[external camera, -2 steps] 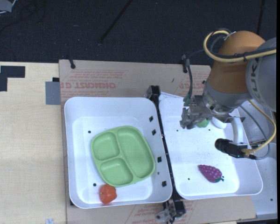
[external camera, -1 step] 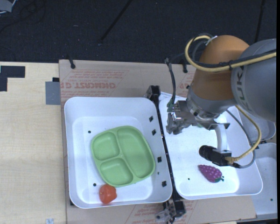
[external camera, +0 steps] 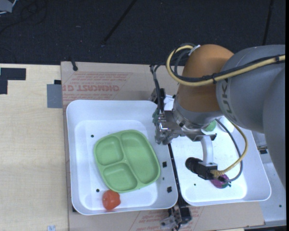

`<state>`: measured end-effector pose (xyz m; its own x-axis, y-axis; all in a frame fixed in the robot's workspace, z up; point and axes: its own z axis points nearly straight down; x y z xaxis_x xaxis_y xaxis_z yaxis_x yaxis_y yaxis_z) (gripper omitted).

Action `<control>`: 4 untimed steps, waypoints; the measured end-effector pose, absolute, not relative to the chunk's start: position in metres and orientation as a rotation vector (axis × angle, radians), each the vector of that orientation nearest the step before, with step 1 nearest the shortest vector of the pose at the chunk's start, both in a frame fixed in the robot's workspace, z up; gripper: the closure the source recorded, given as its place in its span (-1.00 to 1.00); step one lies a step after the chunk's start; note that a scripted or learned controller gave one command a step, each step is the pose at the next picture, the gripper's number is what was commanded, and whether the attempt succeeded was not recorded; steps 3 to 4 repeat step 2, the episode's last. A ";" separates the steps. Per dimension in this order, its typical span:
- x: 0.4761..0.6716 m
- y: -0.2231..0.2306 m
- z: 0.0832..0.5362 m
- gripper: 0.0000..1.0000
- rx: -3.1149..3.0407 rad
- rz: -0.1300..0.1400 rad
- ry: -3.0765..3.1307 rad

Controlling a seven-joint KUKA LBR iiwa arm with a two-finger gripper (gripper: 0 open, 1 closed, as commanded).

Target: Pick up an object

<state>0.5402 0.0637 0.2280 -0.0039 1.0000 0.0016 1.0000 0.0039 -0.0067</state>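
1. Currently the grey two-finger gripper [external camera: 161, 129] is hanging over the seam where the two bins are meeting, between the right wall of the left shallow white bin [external camera: 70, 129] and the left wall of the right shallow white bin [external camera: 260, 196].
2. Its state is staying hidden from this angle, so I cannot tell whether it is spread or pressed together.
3. Light green three-compartment plastic plate [external camera: 126, 160] is lying flat in the left bin, just beside the gripper on the view's left and a bit lower in frame.
4. Small orange-red rounded lump [external camera: 111, 199] is sitting down-left of the gripper, well apart from it, right by the plate's lower rim; I cannot tell if they are touching.
5. Small purple object [external camera: 221, 181] is lying in the right bin, down-right of the gripper, well apart.
6. Pale green object [external camera: 211, 126] is peeking out from under the arm, to the gripper's view-right, with its shape mostly hidden.
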 end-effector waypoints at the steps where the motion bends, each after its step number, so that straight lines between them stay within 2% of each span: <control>1: 0.526 0.111 0.217 1.00 -2.213 0.006 -2.222; 2: 0.526 0.109 0.217 -1.00 -2.218 0.006 -2.220; 4: 0.526 0.109 0.217 -1.00 -2.218 0.006 -2.220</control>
